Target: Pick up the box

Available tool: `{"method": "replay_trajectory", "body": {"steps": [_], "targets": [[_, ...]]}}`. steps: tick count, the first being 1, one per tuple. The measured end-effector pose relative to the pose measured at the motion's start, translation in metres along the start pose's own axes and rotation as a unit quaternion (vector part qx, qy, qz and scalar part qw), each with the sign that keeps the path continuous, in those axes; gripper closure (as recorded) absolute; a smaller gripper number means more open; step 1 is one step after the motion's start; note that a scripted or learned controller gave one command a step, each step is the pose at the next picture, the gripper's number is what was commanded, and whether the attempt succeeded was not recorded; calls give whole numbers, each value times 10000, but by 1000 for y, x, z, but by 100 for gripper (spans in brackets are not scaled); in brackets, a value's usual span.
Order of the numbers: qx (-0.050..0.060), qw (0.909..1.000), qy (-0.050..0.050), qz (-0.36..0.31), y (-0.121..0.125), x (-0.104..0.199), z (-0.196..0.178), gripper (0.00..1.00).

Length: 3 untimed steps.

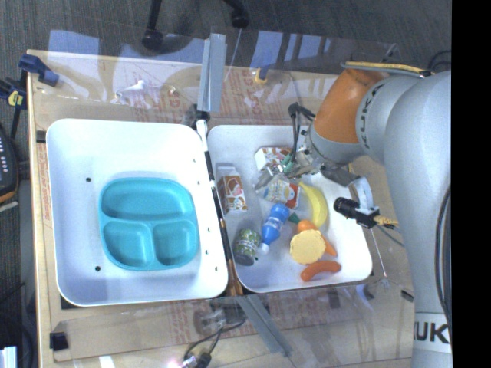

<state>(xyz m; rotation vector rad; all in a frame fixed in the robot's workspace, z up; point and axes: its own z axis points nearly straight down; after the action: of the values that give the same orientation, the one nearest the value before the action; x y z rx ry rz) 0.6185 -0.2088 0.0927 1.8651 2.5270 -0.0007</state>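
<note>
Rect. cardboard box beside metal gripper.

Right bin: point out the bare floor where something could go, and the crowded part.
Right bin: bare floor at the far-left corner above the box, and a strip along the near wall left of the sausage. Crowded around the gripper, bottle and banana.

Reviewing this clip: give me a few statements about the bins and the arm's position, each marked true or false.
1. The blue tray lies in the left bin. True.
2. The box stands in the left bin. False: it is in the right bin, near the divider.
3. The tool is over the right bin. True.
4. The banana lies on the blue tray. False: it lies in the right bin.
5. The blue bottle lies beside the can. True.
</note>
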Motion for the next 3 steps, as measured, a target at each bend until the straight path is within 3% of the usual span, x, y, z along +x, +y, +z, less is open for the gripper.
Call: {"method": "replay_trajectory", "body": {"steps": [1,2,3], "targets": [[-1,10000,-8,-14,1,0,-11,100],[1,10000,-10,-15,1,0,-11,0],[20,9999,9,-99,20,31,1,0]]}}
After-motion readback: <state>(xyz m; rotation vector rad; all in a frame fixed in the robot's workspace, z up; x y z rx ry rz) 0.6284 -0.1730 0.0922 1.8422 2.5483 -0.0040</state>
